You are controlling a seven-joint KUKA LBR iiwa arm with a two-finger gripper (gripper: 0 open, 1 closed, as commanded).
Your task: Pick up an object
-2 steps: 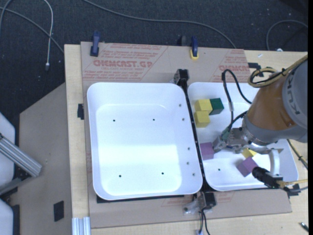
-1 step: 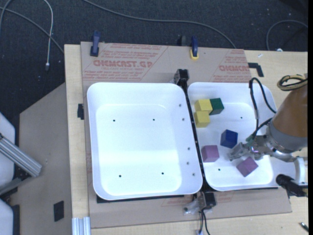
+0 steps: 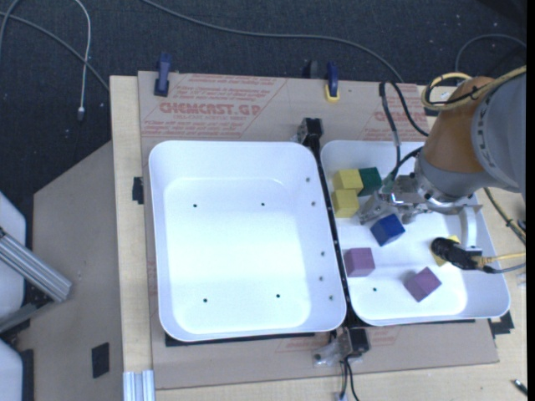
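- The counter [image 3: 125,224], a pale board under a printed cardboard sheet, carries two shallow white bins side by side; clamps hold the sheet at its far edge.
- The left bin [image 3: 167,249] lies to the left; the right bin [image 3: 485,295] holds every loose object.
- The grey arm [image 3: 489,132], orange-banded above the wrist, reaches in from the right and hangs over the right bin's far half.
- The gripper [image 3: 386,210] sits low above the blue block [image 3: 387,229]; whether its fingers stand apart, together or clamped on the block cannot be told from this angle, and the block is not seen between them.
- A yellow block [image 3: 345,200] and a green block [image 3: 369,177] touch near the bin's far left wall, just beside the gripper; two purple blocks rest nearer, one [image 3: 359,261] by the left wall, the other [image 3: 422,283] toward the near right.
- Judgement: the grasp approach is in hand, the blue block the likely target; the next move calls for centring over it, clear of the yellow neighbour, closing, then a straight lift.
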